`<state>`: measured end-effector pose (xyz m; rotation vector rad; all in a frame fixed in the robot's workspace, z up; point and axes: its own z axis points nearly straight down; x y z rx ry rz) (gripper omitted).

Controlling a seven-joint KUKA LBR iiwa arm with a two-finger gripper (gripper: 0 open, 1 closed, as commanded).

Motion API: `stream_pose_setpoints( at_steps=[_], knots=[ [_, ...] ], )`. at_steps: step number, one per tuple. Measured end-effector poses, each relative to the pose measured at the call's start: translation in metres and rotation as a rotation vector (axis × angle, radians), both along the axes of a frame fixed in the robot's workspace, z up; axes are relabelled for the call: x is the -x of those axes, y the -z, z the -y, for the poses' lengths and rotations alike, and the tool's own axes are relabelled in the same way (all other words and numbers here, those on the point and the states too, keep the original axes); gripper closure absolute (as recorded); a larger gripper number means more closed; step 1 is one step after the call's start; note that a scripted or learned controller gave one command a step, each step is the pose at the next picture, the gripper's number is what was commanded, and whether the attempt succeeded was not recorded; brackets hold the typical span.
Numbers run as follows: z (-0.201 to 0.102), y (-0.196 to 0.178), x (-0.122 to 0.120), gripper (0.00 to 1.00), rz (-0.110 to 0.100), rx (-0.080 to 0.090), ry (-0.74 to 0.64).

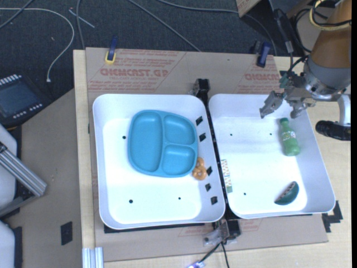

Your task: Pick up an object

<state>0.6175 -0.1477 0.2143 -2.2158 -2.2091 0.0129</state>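
gripper (283, 107) sits over the back of the right bin (248, 149), fingers spread wide, nothing between them. green bottle (288, 137) lies flat just in front of it, near the bin's right wall. teal wedge-shaped piece (287, 194) at the front right corner. left bin (111, 149) has a blue divided plate (162, 143), small orange item (199, 170) touching its right edge.

We see broad bare floor across the right bin's (245, 149) left and middle — only a green bottle (289, 138) and a dark wedge-shaped piece (286, 194) crowd its right side. In the left bin (111, 188), a blue divided plate (163, 143) fills the centre — an orange lump (199, 170) touches its edge.
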Motion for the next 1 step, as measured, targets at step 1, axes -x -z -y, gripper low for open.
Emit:
stream_pose_setpoints(
  at_steps=[1],
  knots=[
    [-0.0004,-0.0083,-0.0029,0.00,0.014,0.002,-0.003]
  ],
)
